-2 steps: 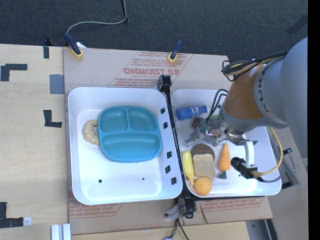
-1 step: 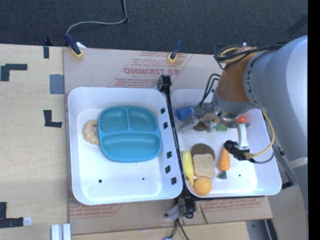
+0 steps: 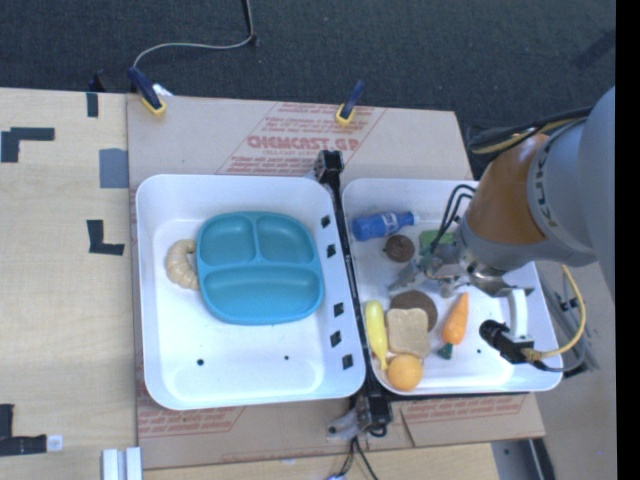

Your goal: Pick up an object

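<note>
From my seat I see the arm (image 3: 525,203) reaching in from 3 o'clock over the right bin (image 3: 520,373), its gripper (image 3: 440,268) low among the items near that bin's middle; I cannot tell its state, since the wrist hides it. Just at 9 o'clock of the gripper sits a brown round piece (image 3: 399,248), and at 11 o'clock a blue bottle (image 3: 381,225) lies on its side. Towards 6 o'clock are a carrot (image 3: 455,319), a slice of bread (image 3: 407,330) resting on a dark disc (image 3: 415,304), an orange (image 3: 405,372) and, along the bin's left wall, a banana (image 3: 375,333). The left bin (image 3: 240,378) on the worktop (image 3: 60,298) holds a blue divided plate (image 3: 260,268) (a pale curled pastry (image 3: 181,264) touches its 9 o'clock edge).
</note>
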{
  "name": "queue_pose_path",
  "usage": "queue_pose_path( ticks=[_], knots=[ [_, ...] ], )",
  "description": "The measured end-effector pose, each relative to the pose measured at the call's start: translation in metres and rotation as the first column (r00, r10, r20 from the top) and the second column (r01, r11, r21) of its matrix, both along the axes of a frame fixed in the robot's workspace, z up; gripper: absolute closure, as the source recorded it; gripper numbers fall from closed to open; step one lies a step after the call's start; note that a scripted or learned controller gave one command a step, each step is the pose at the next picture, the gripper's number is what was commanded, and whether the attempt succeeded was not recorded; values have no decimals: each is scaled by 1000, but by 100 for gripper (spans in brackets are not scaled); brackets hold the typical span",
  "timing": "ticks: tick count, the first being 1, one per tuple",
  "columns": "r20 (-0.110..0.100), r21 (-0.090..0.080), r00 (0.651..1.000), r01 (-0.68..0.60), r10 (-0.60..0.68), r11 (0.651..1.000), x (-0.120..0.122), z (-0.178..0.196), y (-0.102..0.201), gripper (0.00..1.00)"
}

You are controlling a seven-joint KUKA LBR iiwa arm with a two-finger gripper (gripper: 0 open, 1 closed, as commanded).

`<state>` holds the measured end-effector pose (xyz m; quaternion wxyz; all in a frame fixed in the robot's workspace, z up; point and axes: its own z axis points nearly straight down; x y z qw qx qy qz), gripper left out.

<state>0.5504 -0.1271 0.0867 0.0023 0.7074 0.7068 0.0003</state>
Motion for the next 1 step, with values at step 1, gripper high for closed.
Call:
queue_pose_path(
  ticks=[1],
  knots=[
    [2, 1, 1000, -3, 3, 1000, 47, 0, 16, 0]
  ],
)
